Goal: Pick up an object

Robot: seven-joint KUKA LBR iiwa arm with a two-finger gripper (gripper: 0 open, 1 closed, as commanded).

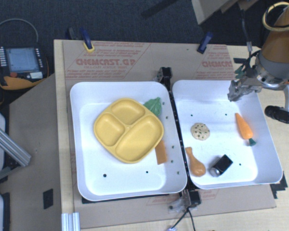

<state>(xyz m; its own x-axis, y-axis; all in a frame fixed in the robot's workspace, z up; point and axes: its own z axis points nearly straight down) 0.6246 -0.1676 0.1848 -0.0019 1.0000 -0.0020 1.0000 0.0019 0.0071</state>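
Two shallow white bins side by side on a brown cardboard sheet (135, 57) printed with faded red lettering, smooth plastic with rounded corners: left bin (86, 177), right bin (265, 167). Largest within the left bin: yellow plate (128, 130), glossy moulded plastic, rounded square set at a diagonal, split into three compartments. Grey arm (279, 52) with orange band at upper right, metal gripper (237, 91) hanging over the right bin's far edge, apart from every item below; whether fingers apart or together, cannot tell. In the right bin, orange carrot (243, 125), tapered and smooth with a small green tip, lying near the right wall, just below and beside the gripper. Tan drumstick-shaped piece (195, 162), bulbous at one end, thin at the other, near the bin's near-left corner. Just beside it, small black block (221, 164), angular, tilted. Round speckled cookie (200, 131), flat and beige, near the left wall. Back in the left bin, green leafy piece (154, 105), ruffled, touching the plate's far corner; orange flat strip (161, 154), touching the plate's near right edge.
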